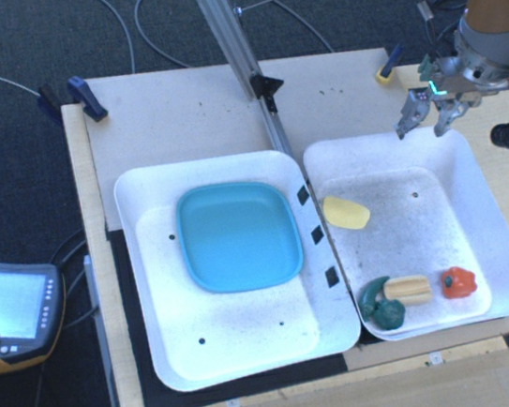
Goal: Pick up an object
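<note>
Gripper (426, 121) sat above the far right corner of the right bin (492, 210), at the rim. Fingers (407, 122) were spread apart and pointing down, nothing between them. Arm (491, 11) came in from the upper right, orange band visible above the grey wrist.

Right bin held four items: a yellow piece (345, 212) near the left wall, midway up, and along the near edge a green vegetable (380, 303), a tan block (408, 290) touching it, and a red tomato (457, 282) just beside the block. All were well apart from the gripper.

Left bin (149, 261) held a blue plate (238, 235), lying flat in its far half.
</note>
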`<state>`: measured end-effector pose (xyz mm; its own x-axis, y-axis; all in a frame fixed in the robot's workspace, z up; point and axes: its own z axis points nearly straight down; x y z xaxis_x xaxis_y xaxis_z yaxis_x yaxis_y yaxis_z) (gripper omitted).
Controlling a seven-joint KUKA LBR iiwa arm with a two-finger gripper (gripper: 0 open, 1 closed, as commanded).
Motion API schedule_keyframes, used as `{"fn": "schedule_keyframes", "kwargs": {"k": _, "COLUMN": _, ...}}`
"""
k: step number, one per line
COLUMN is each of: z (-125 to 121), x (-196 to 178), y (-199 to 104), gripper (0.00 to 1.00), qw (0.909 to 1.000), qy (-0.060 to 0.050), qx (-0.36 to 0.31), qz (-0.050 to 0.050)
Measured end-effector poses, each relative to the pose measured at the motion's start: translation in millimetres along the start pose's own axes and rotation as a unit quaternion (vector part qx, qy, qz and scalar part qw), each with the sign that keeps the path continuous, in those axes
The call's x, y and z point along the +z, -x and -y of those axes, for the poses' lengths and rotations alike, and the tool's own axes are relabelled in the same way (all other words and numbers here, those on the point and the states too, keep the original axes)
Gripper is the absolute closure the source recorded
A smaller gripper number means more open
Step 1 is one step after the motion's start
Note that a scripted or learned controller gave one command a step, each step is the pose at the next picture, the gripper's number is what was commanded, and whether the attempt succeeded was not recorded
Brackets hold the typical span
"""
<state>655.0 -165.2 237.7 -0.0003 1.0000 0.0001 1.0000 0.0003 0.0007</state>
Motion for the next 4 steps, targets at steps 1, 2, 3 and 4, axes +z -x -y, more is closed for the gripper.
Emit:
{"fn": "schedule_keyframes", "kwargs": {"k": 1, "z": 0.0, "x": 0.1, "y": 0.0, "gripper": 0.00, "qw": 1.0000, "qy": 0.000, "qx": 0.000, "qz": 0.000}}
{"fn": "schedule_keyframes", "kwargs": {"k": 2, "z": 2.1, "x": 42.7, "y": 3.3, "gripper": 0.00, "qw": 1.0000, "qy": -0.002, "qx": 0.000, "qz": 0.000}}
{"fn": "schedule_keyframes", "kwargs": {"k": 3, "z": -4.2, "x": 90.3, "y": 8.2, "gripper": 0.00, "qw": 1.0000, "qy": -0.002, "qx": 0.000, "qz": 0.000}}
{"fn": "schedule_keyframes", "kwargs": {"k": 4, "z": -3.2, "x": 142.9, "y": 7.7, "gripper": 0.00, "qw": 1.0000, "qy": -0.002, "qx": 0.000, "qz": 0.000}}
